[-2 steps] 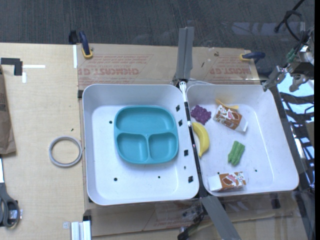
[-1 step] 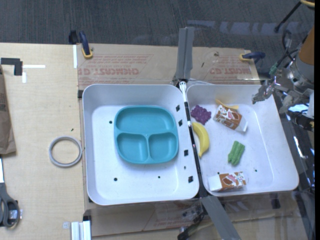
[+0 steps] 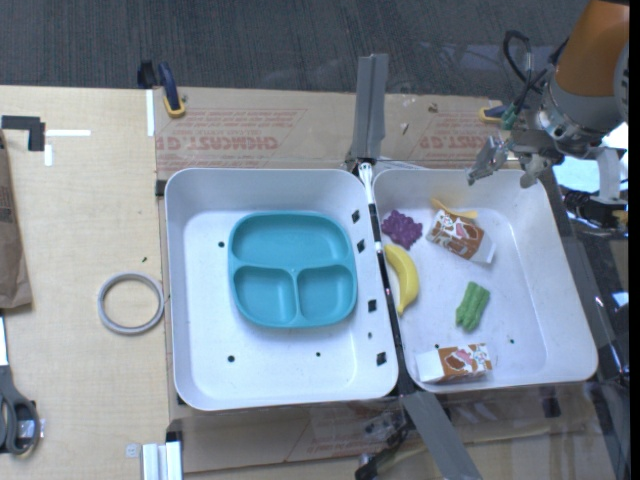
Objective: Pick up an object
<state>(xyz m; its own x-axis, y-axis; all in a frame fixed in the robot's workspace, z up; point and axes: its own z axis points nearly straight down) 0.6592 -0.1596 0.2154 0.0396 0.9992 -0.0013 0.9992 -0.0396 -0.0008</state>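
teal divided plate alone in the left bin, smooth plastic, likely a drop spot | right bin holds the pickables: knobbly purple grapes, curved banana, two glossy snack cartons, green pepper | gripper over right bin's far rim, fingers spread, holding nothing

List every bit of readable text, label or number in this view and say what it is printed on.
Red print on the cardboard sheet behind the bins: mirrored and upside down, too blurred to read reliably.
Two snack cartons in the right bin: printing too small to read.
Nothing else legible.
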